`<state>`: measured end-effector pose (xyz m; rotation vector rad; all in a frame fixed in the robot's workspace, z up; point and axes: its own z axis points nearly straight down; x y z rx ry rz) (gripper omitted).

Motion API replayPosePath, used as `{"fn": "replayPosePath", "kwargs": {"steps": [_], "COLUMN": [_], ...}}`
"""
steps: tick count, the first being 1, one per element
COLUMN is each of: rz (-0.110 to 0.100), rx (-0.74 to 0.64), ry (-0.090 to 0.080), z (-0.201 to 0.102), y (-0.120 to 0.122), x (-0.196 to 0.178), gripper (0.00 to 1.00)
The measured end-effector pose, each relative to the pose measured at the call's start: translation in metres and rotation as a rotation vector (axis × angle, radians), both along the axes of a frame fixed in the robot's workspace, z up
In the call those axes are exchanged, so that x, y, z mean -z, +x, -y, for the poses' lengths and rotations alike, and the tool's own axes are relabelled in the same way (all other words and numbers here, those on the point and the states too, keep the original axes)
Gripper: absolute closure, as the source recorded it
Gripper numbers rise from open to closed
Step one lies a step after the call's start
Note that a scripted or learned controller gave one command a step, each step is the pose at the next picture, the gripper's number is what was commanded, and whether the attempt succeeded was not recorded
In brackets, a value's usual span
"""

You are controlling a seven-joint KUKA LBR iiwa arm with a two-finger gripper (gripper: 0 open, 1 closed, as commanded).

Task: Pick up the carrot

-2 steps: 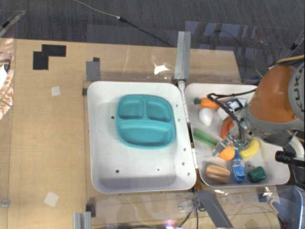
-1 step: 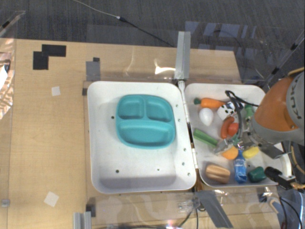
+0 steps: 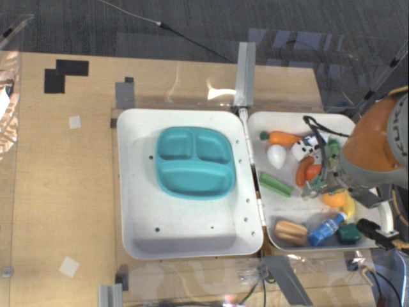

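Carrot target: the orange tapered toy carrot with a green stub [image 3: 283, 137] lies on its side at the far-left part of the right white bin [image 3: 377, 226], stub pointing left, just beyond a white egg-shaped toy [image 3: 277, 156]. A black-and-white spotted toy [image 3: 305, 148] sits just right of its thick end.

Tool [image 3: 317, 187] sits lower in the bin, near a red-orange pepper-like piece [image 3: 307, 170] and above a yellow-orange toy [image 3: 337, 201]; whether it is released or clenched I cannot tell. Nothing visibly between its tips.

Judgement: approach step, carrot not yet reached. To do it well, lift clear of the clutter first, then travel far and left so the tool is over the carrot's middle. Align the closing direction across the carrot's short width, not along its length. Descend between egg and spotted toy without nudging either. Risk: the red-orange piece is similar in colour and closer, so a mistaken grab is plausible.

Left bin holds a teal divided plastic plate [image 3: 195, 162]; irrelevant here.
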<state>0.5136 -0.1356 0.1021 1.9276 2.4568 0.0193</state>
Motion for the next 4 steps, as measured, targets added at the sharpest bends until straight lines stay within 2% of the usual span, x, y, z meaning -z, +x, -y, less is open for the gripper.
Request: {"fn": "replayPosePath", "kwargs": {"steps": [1, 2, 3, 4], "rz": [-0.003, -0.010, 0.018, 0.033], "rx": [-0.004, -0.020, 0.158, 0.291], "ry": [0.006, 0.000, -0.002, -0.001], "z": [-0.004, 0.002, -0.038, -0.042], "y": [0.000, 0.103, 0.160, 0.154], "x": [0.001, -0.060, -0.013, -0.007], "gripper": [0.00, 0.00, 0.00, 0.00]}}
